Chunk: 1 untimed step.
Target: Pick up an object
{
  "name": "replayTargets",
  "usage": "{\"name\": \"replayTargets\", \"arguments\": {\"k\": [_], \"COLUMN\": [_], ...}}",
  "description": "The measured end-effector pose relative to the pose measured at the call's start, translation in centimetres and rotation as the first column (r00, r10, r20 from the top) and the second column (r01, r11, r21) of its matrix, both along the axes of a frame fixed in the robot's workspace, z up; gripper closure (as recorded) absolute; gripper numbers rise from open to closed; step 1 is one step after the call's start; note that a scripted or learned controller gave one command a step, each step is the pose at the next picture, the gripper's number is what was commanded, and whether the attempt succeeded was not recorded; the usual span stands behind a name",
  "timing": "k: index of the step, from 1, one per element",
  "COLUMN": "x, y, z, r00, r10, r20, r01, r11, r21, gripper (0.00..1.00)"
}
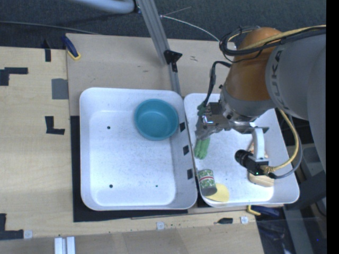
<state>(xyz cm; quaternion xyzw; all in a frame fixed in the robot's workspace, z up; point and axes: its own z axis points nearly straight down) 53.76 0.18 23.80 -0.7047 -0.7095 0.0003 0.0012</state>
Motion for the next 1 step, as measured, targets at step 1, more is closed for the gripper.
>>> {"name": "replayTargets", "arguments": {"k": [1], "x": [2.84], "y": [4.32], "z": [-1.16], "r00": [1.0], "r10": [-0.001], "r20": [0.001], "r01": [0.001], "r11": [1.0], "r21": [-0.001], "gripper": [1.0]}}
